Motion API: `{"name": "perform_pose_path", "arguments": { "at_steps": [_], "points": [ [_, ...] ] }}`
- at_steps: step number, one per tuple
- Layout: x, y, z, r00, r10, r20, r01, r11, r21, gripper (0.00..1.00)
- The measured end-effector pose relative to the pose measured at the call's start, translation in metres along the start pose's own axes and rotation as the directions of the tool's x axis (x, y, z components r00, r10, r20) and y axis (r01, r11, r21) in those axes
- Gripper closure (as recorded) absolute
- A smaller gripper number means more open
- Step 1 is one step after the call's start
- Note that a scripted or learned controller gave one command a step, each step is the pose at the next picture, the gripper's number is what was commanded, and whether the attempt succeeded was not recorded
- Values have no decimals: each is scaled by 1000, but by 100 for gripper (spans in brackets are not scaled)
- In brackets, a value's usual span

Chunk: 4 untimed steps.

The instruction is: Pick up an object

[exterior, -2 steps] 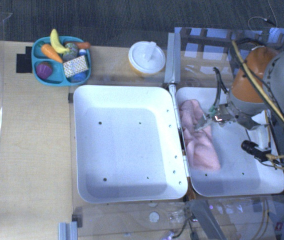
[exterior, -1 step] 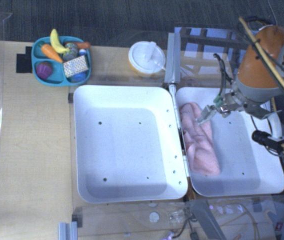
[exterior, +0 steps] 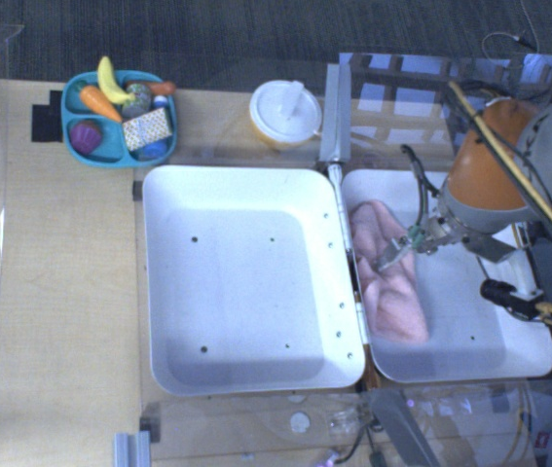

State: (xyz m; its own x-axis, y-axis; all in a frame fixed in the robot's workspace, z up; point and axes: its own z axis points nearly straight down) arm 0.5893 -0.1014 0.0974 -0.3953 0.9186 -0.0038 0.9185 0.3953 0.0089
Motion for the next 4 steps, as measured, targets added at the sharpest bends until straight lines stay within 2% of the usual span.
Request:
{"name": "perform_pose_path", "arguments": {
  "at_steps": [1,2,3,4],
  "points": [
    [-13,63,7,966,260,2,-260,966,-5,0],
    [-18,-18,6,997,73,4,-73,997,-5,0],
    [-16,-14,-6,998,70,3,-70,997,-10,100],
    [13,64,-88,991,-135,-2,135,991,3,100]
  ]
}}
